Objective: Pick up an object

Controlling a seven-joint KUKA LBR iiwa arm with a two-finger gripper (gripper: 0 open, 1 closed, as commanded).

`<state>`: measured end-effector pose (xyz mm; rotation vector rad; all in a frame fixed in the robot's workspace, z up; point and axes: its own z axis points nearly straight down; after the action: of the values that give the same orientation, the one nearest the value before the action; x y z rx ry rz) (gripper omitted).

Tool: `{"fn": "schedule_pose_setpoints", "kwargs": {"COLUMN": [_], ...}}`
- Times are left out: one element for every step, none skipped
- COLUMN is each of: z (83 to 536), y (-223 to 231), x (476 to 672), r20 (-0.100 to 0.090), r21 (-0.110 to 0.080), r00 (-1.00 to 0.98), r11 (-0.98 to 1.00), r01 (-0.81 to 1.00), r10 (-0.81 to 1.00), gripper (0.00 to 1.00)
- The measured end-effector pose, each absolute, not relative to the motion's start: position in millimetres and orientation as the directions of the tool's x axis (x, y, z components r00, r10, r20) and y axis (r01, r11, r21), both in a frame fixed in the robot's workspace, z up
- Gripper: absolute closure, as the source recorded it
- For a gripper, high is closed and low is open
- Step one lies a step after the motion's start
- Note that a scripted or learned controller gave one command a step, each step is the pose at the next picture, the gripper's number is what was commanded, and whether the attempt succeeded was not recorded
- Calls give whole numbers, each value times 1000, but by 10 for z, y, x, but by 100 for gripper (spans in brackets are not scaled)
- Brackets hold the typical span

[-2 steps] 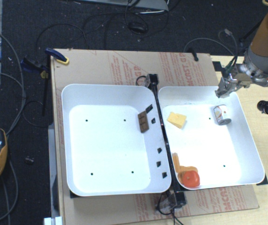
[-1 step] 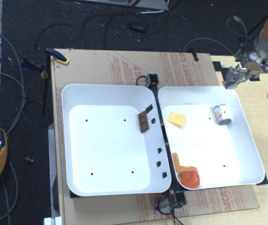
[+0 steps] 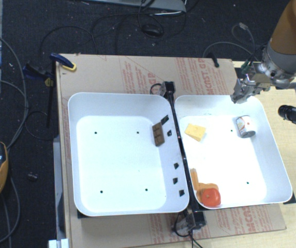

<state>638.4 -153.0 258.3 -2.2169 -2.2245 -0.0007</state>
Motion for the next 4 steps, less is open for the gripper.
{"fn": "schedule_pose_setpoints", "kwargs": {"z": [2586,2573,2458,2437], "y": [-1028,-560,-119,289], "x": [6389,6370,6287,6156], "r20": [1,1,1,1], "r21": [0,0,-1,0], "r00": [-4,-4,-4,-4], "r11": [4,4,4,4], "r01": [1000,1000,1000,1000], "r10": [1000,1000,1000,1000], "gripper": [100,100,100,100]}}
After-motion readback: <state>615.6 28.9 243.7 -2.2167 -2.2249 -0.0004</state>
